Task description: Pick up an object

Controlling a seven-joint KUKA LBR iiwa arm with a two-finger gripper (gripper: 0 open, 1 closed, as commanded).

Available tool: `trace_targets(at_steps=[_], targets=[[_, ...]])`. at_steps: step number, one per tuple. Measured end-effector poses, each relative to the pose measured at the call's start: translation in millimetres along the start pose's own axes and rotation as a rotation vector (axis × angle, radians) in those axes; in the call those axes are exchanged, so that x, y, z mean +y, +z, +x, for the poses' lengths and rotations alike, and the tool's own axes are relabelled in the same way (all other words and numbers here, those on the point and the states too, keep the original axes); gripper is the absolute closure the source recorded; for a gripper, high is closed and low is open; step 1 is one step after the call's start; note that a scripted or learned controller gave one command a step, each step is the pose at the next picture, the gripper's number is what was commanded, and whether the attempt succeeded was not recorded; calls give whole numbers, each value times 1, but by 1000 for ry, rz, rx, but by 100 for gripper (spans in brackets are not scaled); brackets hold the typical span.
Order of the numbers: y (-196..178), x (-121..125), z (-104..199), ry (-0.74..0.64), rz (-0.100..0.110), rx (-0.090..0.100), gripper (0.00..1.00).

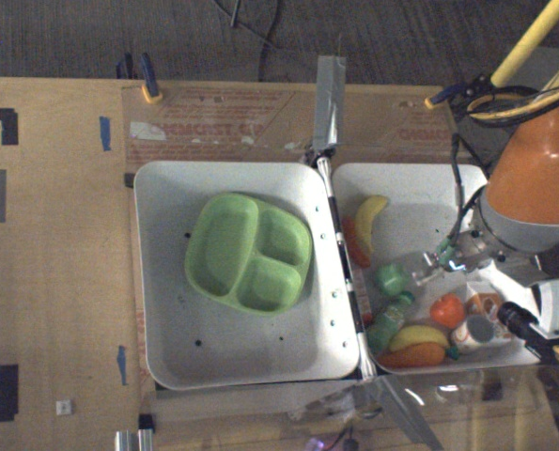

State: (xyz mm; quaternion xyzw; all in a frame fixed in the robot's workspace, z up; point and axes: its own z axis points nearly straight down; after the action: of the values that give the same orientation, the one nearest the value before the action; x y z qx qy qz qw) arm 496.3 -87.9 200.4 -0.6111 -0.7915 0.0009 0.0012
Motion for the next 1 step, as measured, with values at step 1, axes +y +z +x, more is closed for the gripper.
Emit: trace_targets(at_steps=[1], targets=[[61,-24,-26,-329,1,3,100]])
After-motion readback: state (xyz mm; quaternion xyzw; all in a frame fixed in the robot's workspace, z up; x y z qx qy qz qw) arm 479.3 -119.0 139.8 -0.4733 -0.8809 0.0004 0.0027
